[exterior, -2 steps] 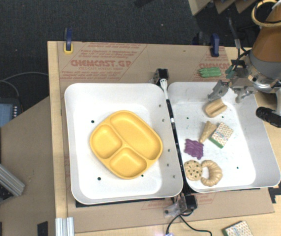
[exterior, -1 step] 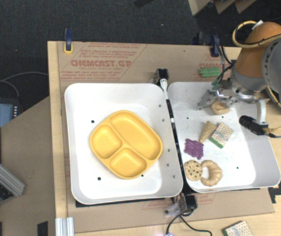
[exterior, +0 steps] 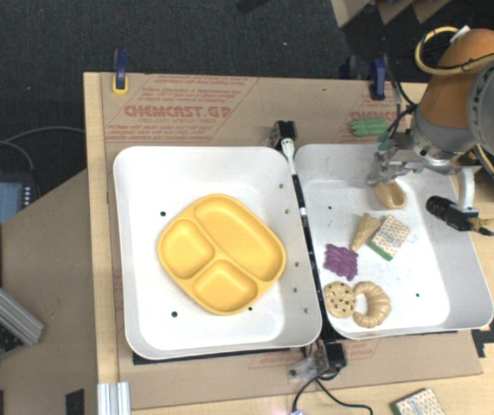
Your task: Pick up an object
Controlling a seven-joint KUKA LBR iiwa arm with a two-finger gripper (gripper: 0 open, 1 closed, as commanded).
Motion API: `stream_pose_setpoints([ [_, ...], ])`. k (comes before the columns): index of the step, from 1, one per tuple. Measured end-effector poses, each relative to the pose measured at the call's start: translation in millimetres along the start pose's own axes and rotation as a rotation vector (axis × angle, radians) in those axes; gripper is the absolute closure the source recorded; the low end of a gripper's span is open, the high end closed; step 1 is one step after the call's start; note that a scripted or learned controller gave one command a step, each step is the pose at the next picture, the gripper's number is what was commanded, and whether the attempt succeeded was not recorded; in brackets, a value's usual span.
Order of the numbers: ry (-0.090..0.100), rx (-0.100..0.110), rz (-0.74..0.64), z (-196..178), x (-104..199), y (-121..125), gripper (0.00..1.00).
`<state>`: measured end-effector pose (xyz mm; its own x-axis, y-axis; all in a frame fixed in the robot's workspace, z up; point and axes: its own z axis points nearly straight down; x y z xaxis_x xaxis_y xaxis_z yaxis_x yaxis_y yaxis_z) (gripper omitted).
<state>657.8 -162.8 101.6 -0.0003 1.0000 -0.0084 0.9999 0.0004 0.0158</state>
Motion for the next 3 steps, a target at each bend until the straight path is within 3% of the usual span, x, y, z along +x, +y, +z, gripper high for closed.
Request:
stream_pose_setpoints([
  [1, 0.001, 0.002, 0.000, 1, 0, -1, 0.00],
  [2, 0.007, 0.009, 0.000, 14, -17, -5, 0.00],
  [3, 0.005, 0.015, 0.001, 3, -18, -6, 1.00],
])
